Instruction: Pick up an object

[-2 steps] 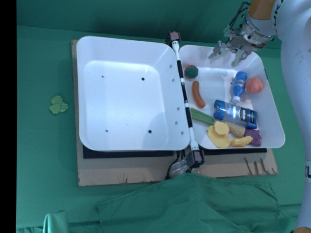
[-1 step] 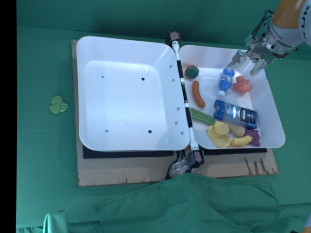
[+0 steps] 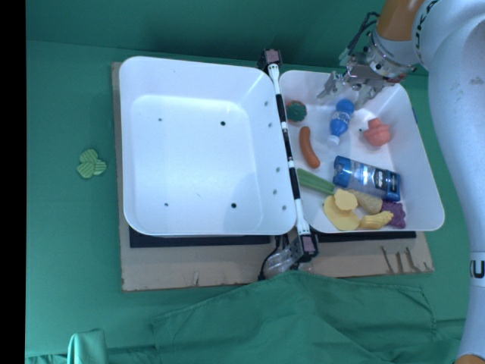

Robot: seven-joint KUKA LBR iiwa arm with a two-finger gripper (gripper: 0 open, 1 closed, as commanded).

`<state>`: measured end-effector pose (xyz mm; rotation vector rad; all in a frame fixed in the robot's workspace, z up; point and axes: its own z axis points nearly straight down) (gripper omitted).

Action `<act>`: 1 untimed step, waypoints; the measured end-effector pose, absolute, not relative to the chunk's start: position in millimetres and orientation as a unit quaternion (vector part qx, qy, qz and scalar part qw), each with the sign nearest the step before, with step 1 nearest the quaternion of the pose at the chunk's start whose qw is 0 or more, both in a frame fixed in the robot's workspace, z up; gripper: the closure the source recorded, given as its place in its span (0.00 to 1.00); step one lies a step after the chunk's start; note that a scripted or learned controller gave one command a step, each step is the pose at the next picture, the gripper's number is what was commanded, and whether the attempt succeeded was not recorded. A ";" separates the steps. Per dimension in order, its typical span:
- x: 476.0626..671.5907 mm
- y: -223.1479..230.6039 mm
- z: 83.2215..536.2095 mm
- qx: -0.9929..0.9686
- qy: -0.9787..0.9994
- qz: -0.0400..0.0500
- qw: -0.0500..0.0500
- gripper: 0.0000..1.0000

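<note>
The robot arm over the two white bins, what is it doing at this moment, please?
The grey arm reaches in from the right, and its gripper hangs over the far end of the right bin, just above a small blue bottle. It holds nothing. The same bin also holds a sausage, an orange toy, a blue can and some yellow pieces. The left bin sits beside it.

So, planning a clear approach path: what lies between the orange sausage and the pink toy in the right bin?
In the camera view, the small blue-capped bottle lies between the orange sausage and the pink toy.
</note>
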<state>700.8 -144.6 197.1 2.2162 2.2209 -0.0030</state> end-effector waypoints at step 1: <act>651.5 -135.2 186.2 0.709 0.706 0.004 0.009 0.00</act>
